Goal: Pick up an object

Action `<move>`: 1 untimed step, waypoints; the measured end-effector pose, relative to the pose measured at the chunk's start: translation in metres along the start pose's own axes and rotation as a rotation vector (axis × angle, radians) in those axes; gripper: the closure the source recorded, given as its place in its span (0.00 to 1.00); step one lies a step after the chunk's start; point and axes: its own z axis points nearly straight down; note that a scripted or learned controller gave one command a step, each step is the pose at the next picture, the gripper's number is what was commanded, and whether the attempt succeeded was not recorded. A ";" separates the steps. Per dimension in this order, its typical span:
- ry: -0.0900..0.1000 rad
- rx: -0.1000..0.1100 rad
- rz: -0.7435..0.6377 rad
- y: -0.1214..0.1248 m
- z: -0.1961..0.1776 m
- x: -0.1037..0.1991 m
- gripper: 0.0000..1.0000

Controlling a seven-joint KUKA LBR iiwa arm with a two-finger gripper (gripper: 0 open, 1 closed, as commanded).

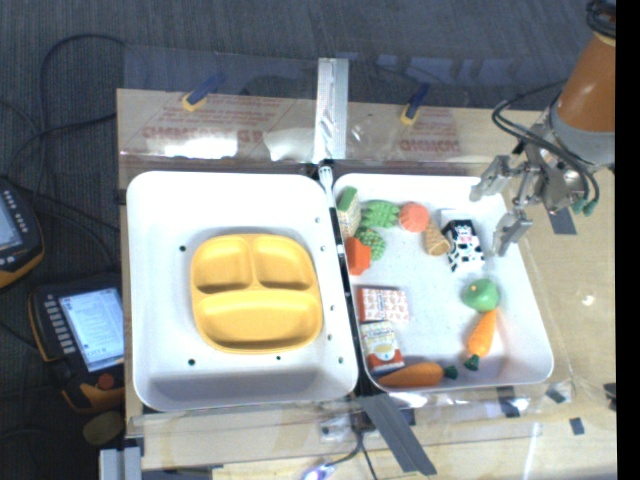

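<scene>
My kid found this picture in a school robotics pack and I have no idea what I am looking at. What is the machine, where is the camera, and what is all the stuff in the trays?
The picture comes from one camera fixed above a bench, looking down at a slant. The machine at the right is a robot arm, grey with an orange band. Its end effector, a two-finger grasping tool, hangs with its fingers spread over the right bin's upper right corner and holds nothing.

Two shallow white bins sit side by side. The left bin holds a yellow divided plate. The right bin holds small toy items: two carrots, a green round fruit, a black and white cow carton, a small red patterned box, leafy green vegetables and more. The job is to pick one up.
</scene>
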 end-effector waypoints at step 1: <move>-0.015 0.005 -0.003 0.010 0.122 -0.017 0.00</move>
